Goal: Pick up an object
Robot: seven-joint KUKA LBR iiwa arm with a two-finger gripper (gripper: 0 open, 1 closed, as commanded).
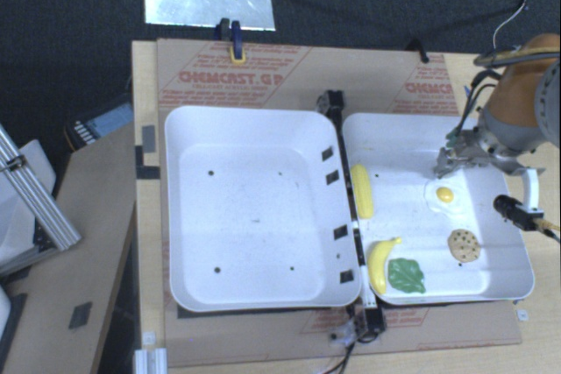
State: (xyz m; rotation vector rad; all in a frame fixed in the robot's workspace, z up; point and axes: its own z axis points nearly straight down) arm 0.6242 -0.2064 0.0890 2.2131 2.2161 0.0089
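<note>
2 white plastic bins (pixel 254 293); 1 yellow corn cob (pixel 361 190), 1 banana (pixel 380 263), 1 green leaf (pixel 406 276), 1 fried egg (pixel 443 196), 1 cookie (pixel 463 245). gripper (pixel 450 162) just above egg, opening impossible to tell.

White bins: two, side by side, the left bin (pixel 254 206) and the right bin (pixel 500 276).
Bananas: one (pixel 380 263), in the right bin.
Corn cobs: one (pixel 361 190), yellow, in the right bin.
Fried eggs: one (pixel 443 196), in the right bin.
Cookies: one (pixel 464 245), in the right bin.
Green leaves: one (pixel 407 276), in the right bin.
Robot arms: one (pixel 517 114).
</note>
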